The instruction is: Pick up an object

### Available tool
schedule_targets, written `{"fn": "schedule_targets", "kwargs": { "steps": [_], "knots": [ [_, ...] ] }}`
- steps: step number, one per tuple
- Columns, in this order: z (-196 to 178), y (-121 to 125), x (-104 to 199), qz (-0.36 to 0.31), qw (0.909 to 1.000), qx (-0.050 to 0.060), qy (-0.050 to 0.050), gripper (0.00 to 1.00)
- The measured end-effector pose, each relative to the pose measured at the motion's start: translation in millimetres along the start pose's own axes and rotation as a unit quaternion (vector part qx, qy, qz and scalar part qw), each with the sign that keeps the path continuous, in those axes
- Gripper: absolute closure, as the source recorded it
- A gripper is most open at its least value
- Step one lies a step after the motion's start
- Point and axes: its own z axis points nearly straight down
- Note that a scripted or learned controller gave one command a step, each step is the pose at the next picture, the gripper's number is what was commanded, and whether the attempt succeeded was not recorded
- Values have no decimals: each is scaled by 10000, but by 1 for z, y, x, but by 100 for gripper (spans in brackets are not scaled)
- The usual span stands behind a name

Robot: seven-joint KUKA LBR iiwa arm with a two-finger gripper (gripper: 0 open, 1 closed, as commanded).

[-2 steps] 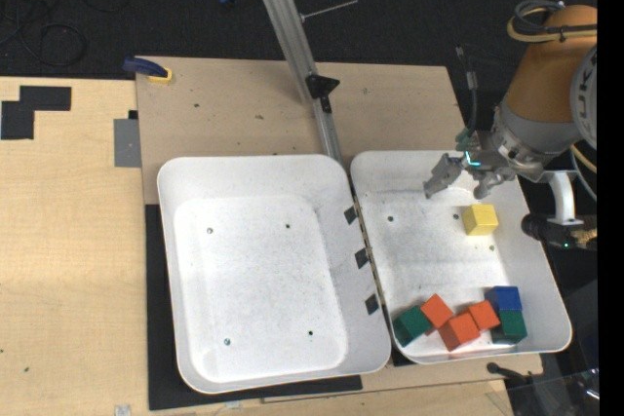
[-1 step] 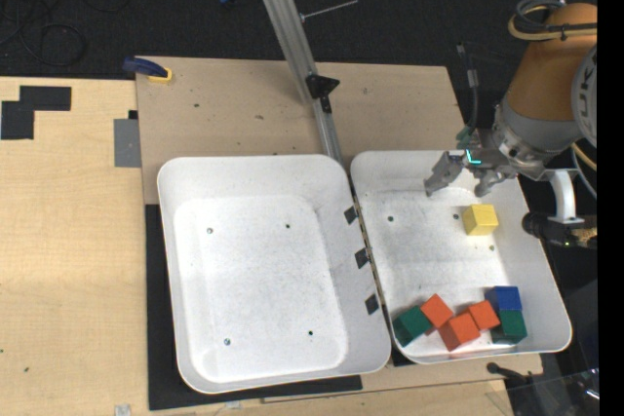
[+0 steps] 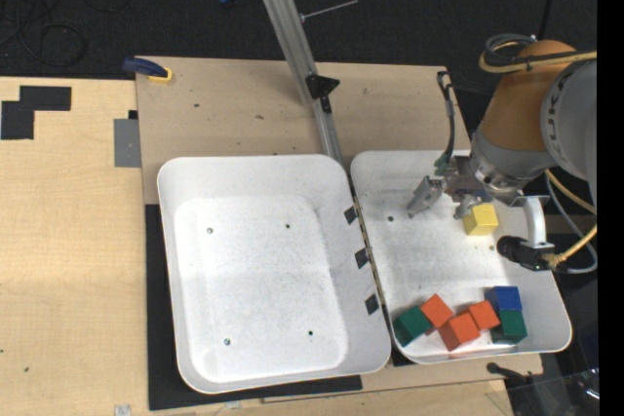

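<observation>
the arm comes in from the right edge of the frame, its orange band showing over the grey body, and its gripper hangs low over the upper part of the right bin. one grey finger sticks out to the left, angled down toward the bin floor. the yellow block sits just to the right of that finger, right up against the underside of the gripper; from this angle i cannot tell whether it is pinched between the fingers or only lying beside them on the bin floor, and i cannot tell whether the claw is apart or together.

the other blocks are bunched along the lower edge of the right bin: a green block at the left of the group, an orange block touching it, a red-orange block just below and to the right, another orange block beside that, then a blue block with a second green block under it at the lower right corner.

the left bin fills the middle of the frame, beside the right one, with small black clips along the shared edge. a metal rail slants from the top centre down to where the bins meet. a blue and yellow clamp sits at the upper left corner of the wooden bench.
</observation>
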Motion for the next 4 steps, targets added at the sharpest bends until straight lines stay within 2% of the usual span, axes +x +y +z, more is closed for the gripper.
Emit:
{"fn": "schedule_targets", "kwargs": {
  "steps": [1, 2, 3, 4],
  "knots": [
    [49, 1, 0, 20, 10000, -43, -9, 0],
    [39, 0, -1, 45, 10000, -39, -4, 100],
    [-11, 10, -3, 3, 10000, -64, -12, 100],
    [-75, 8, -4, 1, 10000, -71, -15, 100]
  ]
}}
